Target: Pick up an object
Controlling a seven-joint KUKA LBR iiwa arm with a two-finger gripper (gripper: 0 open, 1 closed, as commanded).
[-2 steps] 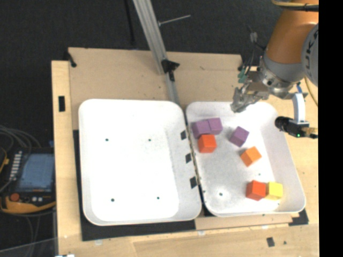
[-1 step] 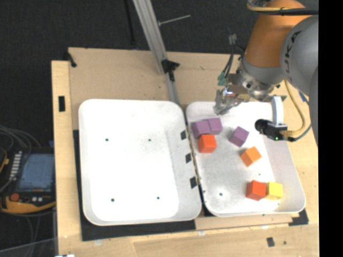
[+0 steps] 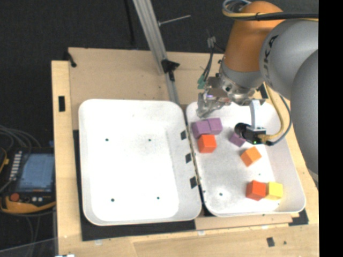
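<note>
Claw (image 3: 208,105) hangs at far left corner of right bin (image 3: 286,159); grip state cannot be told. Just near it, a purple block (image 3: 207,126), wide and matte, touching a red-orange cube (image 3: 207,143). Further right: small purple block (image 3: 237,138), orange cube (image 3: 250,156). Near edge: red cube (image 3: 257,189) touching yellow cube (image 3: 275,190).

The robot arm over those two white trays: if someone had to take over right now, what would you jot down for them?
Gripper: low over the far left corner of the right bin, just above the purple block. Nothing is seen between its fingers; open or shut cannot be told.
Things: all in the right bin. The purple block touches an orange-red block in front of it; a small purple block lies by the black cable fitting; an orange block mid-bin; a red block and yellow block side by side at the near edge.
Done: nothing lifted.
Left: grasp a block and raise it.
</note>
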